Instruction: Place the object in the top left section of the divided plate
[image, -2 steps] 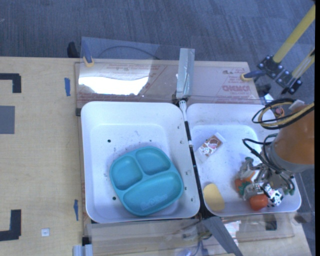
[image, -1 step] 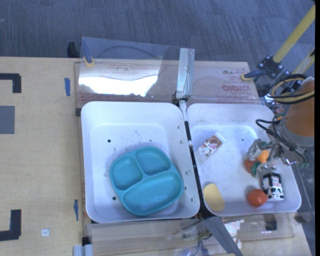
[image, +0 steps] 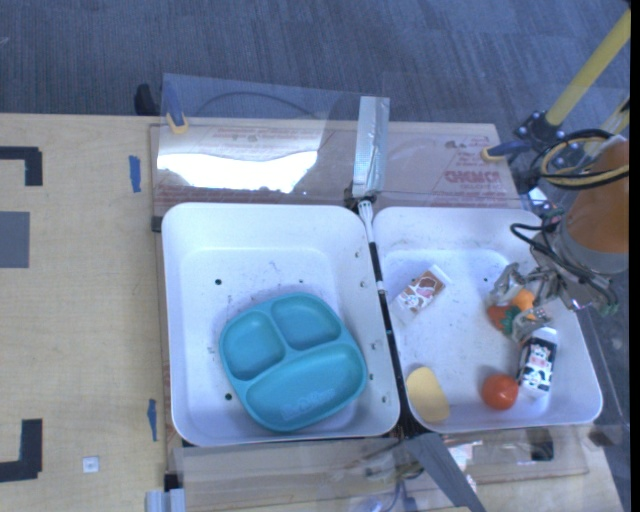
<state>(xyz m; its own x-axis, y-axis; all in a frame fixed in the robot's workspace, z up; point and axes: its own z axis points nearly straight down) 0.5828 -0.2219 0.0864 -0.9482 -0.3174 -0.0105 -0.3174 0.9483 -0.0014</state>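
Overhead, claw (image: 522, 293) low in right bin (image: 450, 235), beside carrot (image: 506, 313).

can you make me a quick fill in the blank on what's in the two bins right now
1. The blue divided plate lies in the ____ bin.
2. The plate has ____ sections.
3. The end effector hangs over the ____ bin.
4. The round red-orange ball lies beside the black-and-white ____.

Missing words: left; three; right; bottle

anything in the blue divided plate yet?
No. All three sections of the divided plate look bare. It sits in the left bin; the bin floor beneath it is covered.
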